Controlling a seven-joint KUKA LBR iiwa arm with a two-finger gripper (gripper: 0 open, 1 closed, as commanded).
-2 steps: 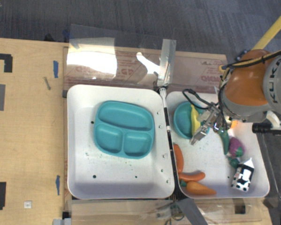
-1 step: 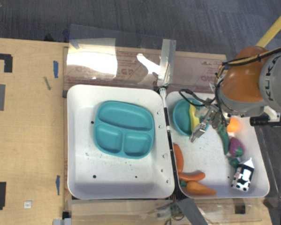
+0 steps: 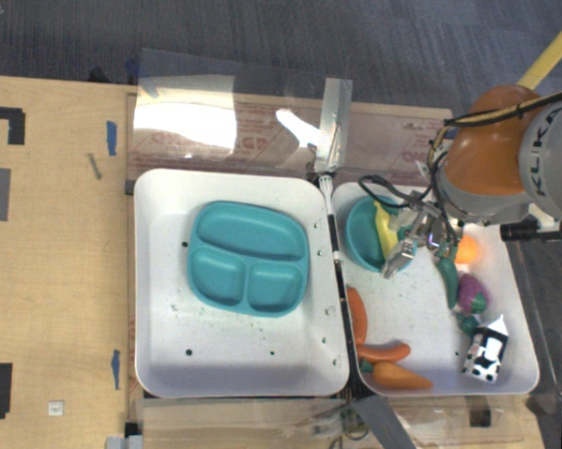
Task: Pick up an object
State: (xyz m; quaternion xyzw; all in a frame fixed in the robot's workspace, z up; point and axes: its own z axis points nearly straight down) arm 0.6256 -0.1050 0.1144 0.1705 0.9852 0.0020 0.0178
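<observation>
The right bin [image 3: 427, 311] holds several toys. A teal bowl [image 3: 359, 236] lies at its far left with a yellow banana [image 3: 385, 228] against it. My gripper [image 3: 404, 252] hangs low over the bin just right of the bowl and banana, with its tip near the bowl's rim. An orange ball [image 3: 468, 249] and a green and purple vegetable [image 3: 471, 295] lie to the gripper's right. A black and white cow toy [image 3: 487, 354] sits at the near right. Orange carrot-like pieces [image 3: 387, 351] lie along the near left. Nothing shows held in the gripper.
The left bin [image 3: 156, 287] holds a teal divided plate [image 3: 248, 257]. A metal divider [image 3: 334, 128] stands behind the wall shared by the bins. Clear plastic sheeting [image 3: 202, 121] lies behind the bins. The grey arm with its orange band [image 3: 487, 145] reaches in from the upper right.
</observation>
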